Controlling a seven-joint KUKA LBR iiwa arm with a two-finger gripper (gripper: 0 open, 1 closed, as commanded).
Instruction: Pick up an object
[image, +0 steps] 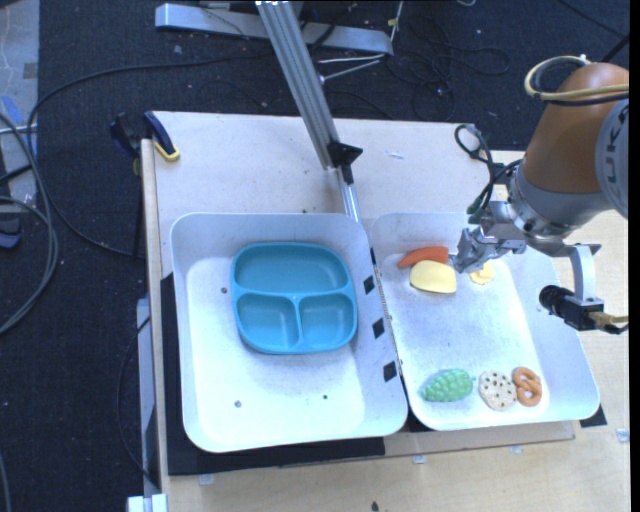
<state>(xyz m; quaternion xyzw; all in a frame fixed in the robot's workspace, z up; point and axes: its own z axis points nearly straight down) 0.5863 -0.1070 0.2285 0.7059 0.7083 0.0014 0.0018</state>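
— From my screen, what's the surrounding like?

— I see a dark speckled floor (70, 330) all round the pale wooden bench (240, 165). Black cables (60, 90) loop across the floor on the left and along the top.

— Any furniture?

— A grey metal stand (250, 25) lies at the top edge, and a slanted aluminium pole (305, 85) runs down from it to the bench. Lighting looks even, with soft shadows.

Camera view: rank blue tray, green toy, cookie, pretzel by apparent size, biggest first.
1. blue tray, by far the largest.
2. green toy.
3. cookie and pretzel look about alike; I would not rank one over the other.
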